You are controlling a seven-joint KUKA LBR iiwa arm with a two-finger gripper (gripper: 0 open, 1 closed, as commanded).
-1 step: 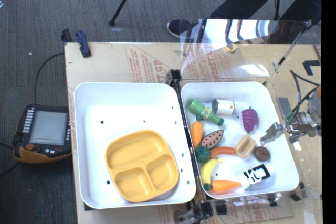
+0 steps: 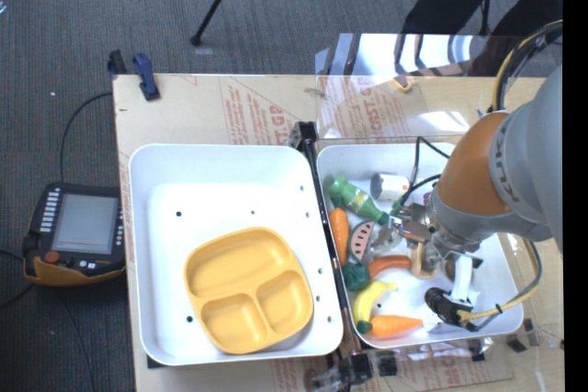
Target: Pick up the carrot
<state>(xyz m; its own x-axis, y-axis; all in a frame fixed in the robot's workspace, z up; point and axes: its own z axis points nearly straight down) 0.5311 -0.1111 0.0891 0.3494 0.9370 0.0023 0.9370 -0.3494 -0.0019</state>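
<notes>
Two orange carrots lie in the right bin. One carrot lies lengthwise by the bin's left wall, its green top toward the front. The other carrot lies sideways at the front edge, below a yellow banana. My gripper hangs low over the middle of the bin, just right of a watermelon slice and above a small orange-red piece. It sits about a hand's width right of the first carrot. The arm's wrist hides how the jaws stand.
A green bottle-shaped toy and a white cylinder lie at the bin's back. The left bin holds a yellow divided plate. Black cabling hangs by the arm near the front right.
</notes>
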